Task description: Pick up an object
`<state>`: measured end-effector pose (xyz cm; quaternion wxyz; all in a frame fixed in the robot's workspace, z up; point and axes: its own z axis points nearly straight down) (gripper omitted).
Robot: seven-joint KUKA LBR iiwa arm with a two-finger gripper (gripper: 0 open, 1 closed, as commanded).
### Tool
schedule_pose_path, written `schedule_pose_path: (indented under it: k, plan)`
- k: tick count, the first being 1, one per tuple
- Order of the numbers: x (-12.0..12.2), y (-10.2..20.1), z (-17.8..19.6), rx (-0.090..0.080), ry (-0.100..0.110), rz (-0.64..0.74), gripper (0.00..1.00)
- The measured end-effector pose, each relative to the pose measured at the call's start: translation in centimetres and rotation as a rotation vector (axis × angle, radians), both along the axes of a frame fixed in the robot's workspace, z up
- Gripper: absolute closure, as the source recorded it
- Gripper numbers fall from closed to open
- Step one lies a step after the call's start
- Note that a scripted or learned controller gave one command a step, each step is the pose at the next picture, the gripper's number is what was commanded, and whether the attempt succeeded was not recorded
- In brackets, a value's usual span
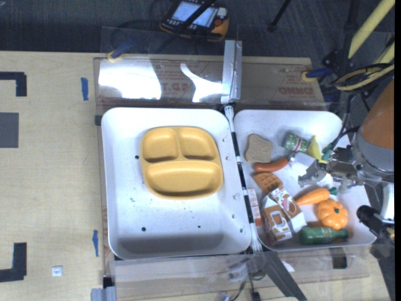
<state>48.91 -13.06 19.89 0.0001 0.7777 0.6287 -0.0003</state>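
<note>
nearest to us in the right bin (294,119), along its front wall, we see a green cucumber-like vegetable (322,234) lying on its side, and just left of it a brown and white carton (279,216) tilted against the divider side. just behind the green piece sits an orange pumpkin (333,213), and touching it from behind a carrot (312,196) lies slantwise.

the gripper (318,175) hangs over the middle of this bin, just above the carrot, reaching in from the right; we cannot tell whether the claw is released or clenched, and we see nothing between it. left of it lies a waffle (267,182), then a red sausage (272,165), a slice of brown bread (259,147), and farther back a small green can (294,142) beside a yellow piece (313,149).

in the left bin (119,187) a yellow divided plate (182,161) rests near the middle, three compartments facing up.

beyond both bins we see a clear plastic sheet (163,74) over cardboard, and farthest away a handheld control pad (194,17) on the dark floor.
</note>
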Motion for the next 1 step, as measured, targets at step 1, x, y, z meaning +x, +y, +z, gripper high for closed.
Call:
schedule_pose_path:
  k: [1]
  plan:
    - [-0.83,-5.55,-11.29,0.001,-0.004,-0.043,0.0]
